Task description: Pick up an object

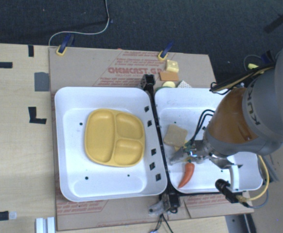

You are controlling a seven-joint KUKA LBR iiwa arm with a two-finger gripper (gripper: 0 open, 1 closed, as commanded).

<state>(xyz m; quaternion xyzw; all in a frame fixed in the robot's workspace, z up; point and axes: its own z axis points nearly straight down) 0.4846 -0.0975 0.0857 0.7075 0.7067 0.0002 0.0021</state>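
In the right bin point(180, 97) lie a tan, bread-like slab point(175, 135) and a red-orange chilli pepper point(186, 174) near the front wall. My gripper point(184, 155) hangs low between the two, just below the slab and right above the pepper's top end. Its metal fingers point(177, 156) point left toward the divider, and nothing shows between them. The grey arm with its orange band point(231, 125) covers the right half of that bin.
The left bin point(66, 101) holds a yellow divided plate point(115, 137). Small blocks, yellow and orange-brown point(170, 71), sit on the cardboard behind the right bin. Black clips point(155, 152) line the divider between the bins.
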